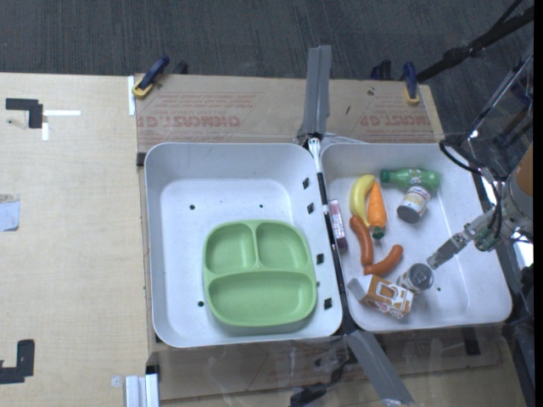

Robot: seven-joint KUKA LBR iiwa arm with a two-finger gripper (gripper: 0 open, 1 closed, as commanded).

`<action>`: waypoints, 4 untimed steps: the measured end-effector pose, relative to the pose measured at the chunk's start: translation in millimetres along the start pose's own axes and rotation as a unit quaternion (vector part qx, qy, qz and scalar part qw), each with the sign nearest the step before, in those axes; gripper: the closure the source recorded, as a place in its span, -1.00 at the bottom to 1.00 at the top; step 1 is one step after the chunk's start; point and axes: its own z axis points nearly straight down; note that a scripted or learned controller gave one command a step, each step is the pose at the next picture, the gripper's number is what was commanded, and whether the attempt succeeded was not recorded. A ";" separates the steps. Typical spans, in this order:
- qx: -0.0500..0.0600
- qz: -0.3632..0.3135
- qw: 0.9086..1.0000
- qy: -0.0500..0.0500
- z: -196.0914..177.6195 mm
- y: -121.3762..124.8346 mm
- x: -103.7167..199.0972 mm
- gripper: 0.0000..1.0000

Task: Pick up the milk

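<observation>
The milk (pixel 390 297) is a small orange and white carton lying on its side near the front of the right bin (pixel 475 305). My gripper (pixel 434 260) reaches in from the right, slanting down toward the bin floor. Its tip is just above and right of a round grey can (pixel 420 277), which lies next to the carton's upper right corner. Nothing is visibly held in the gripper.
The right bin also holds a banana (pixel 363 195), a carrot (pixel 376 206), a green bottle (pixel 410 177), a small jar (pixel 413 203), two sausages (pixel 362 241) and a red bar (pixel 338 224). A green divided plate (pixel 259 271) lies in the left bin (pixel 170 227).
</observation>
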 end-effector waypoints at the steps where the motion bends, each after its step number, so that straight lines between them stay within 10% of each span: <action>1: 0.001 0.038 0.999 0.001 26.1 -12.9 -13.6 -1.00; 2: -0.003 0.001 1.000 -0.003 94.2 14.0 29.7 -1.00; 3: 0.000 -0.064 0.998 0.000 52.9 3.5 -5.4 -1.00; 4: -0.001 -0.063 0.998 -0.001 43.7 4.5 -6.0 1.00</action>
